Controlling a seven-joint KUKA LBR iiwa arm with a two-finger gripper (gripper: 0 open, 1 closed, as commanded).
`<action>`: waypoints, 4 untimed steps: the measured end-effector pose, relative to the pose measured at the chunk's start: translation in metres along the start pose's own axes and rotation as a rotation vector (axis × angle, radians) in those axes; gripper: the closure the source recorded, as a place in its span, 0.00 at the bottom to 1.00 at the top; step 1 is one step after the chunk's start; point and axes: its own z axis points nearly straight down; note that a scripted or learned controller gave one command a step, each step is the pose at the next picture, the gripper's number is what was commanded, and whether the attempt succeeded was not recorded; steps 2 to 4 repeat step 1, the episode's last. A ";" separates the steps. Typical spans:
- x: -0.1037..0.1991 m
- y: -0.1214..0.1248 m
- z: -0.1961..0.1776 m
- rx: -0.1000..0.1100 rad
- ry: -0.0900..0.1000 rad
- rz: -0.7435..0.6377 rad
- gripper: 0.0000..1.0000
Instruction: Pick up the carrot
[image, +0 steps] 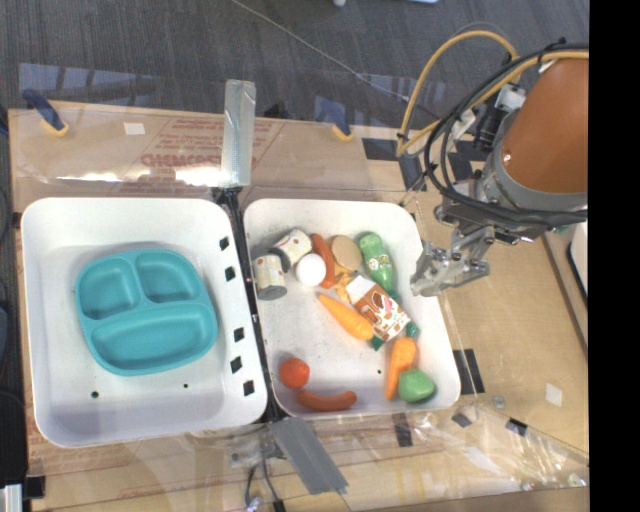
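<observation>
Brown bench (330, 150), taped and wrapped in clear plastic, carried two shallow white bins side by side as a grey-and-orange arm (545, 130) reached in from the right. Its gripper (447, 268) hung just outside the right bin's (300, 208) right wall, near the far right corner, above none of the toys; whether it was open or closed could not be told from this angle, and nothing was visibly held. Two carrots lay in that bin: one carrot (346, 315) slanted across the middle, just beside a printed packet (382, 310), while a second carrot (399, 365) rested against the right wall near the front corner, touching a green toy (416, 386). A tomato (294, 373) and a sausage (325, 400) sat along the front edge; a green bottle (376, 258) and small cans (280, 262) crowded the far side. The left bin (40, 330) carried a teal divided plate (148, 308). By these positions, the pick appeared not yet begun, the arm seemingly poised for its approach.
</observation>
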 end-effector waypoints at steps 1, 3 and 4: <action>0.000 0.001 0.002 -0.005 0.000 0.000 0.00; 0.000 0.001 0.002 -0.005 0.000 0.000 0.00; 0.000 0.001 0.002 -0.005 0.000 0.000 0.00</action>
